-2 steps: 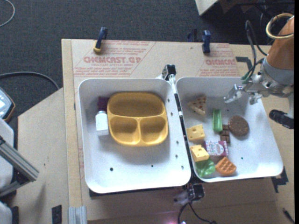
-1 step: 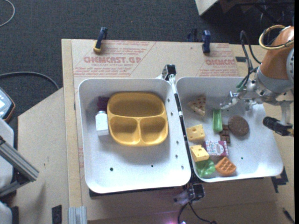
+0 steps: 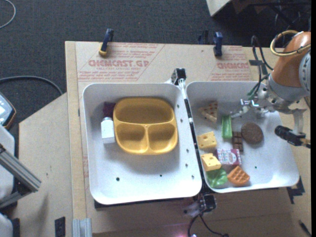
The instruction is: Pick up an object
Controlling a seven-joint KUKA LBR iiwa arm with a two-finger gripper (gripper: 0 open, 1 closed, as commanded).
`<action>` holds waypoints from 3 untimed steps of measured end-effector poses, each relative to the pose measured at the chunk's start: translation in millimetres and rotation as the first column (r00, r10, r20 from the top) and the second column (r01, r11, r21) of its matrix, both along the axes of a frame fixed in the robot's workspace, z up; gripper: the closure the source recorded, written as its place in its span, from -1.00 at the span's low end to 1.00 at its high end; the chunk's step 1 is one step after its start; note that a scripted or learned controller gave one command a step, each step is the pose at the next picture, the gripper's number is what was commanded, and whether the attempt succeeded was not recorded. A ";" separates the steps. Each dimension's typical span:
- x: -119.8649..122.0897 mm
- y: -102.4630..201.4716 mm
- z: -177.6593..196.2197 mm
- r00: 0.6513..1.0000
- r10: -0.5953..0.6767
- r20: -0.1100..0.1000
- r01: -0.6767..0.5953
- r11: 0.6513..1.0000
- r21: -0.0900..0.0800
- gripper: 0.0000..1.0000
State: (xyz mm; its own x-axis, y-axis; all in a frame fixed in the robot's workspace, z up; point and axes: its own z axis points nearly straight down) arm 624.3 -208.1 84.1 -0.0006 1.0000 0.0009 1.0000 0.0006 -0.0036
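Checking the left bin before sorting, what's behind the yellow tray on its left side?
Left of the yellow tray, a small white bottle stands against its edge, with a dark purple item above it. The tray covers part of that item.

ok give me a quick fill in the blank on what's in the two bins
1. The yellow divided tray lies in the ____ bin.
2. The tray has ____ compartments.
3. The small white bottle stands on the tray's ____ side.
4. The round brown cookie lies in the ____ bin.

Missing words: left; three; left; right
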 end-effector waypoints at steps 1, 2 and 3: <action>1.1 -0.2 12.1 1.000 0.000 0.004 0.000 1.000 -0.002 1.00; 8.0 -4.7 75.2 1.000 0.000 0.013 0.000 1.000 -0.005 1.00; 12.0 -7.2 140.2 1.000 0.001 0.013 -0.001 1.000 -0.005 1.00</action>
